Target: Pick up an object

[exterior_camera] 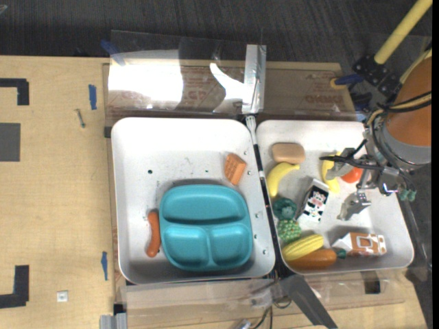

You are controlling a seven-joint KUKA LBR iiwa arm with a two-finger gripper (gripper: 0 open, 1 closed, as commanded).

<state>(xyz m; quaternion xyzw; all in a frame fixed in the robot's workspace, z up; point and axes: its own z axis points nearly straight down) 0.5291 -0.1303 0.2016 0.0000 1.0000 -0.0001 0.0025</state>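
My gripper (353,205) hangs over the right side of the right bin (392,233), above bare white floor. Just left of it lies a black-and-white card (315,202). An orange and white box (363,244) sits below it toward the bin's front. A small orange piece (351,175) and a yellow piece (329,168) lie close behind the wrist. Farther left are a banana (280,177), a tan bread roll (287,152), a dark green item (283,206), green grapes (289,229), a yellow item (302,245) and an orange carrot-like item (320,257).
The left bin (130,156) bears a teal divided plate (206,226), an orange wedge (234,168) by the shared wall and a red sausage (153,233) at the plate's left. A metal divider post (254,81) stands behind the bins. Cables and a yellow rod (405,22) crowd the upper right.
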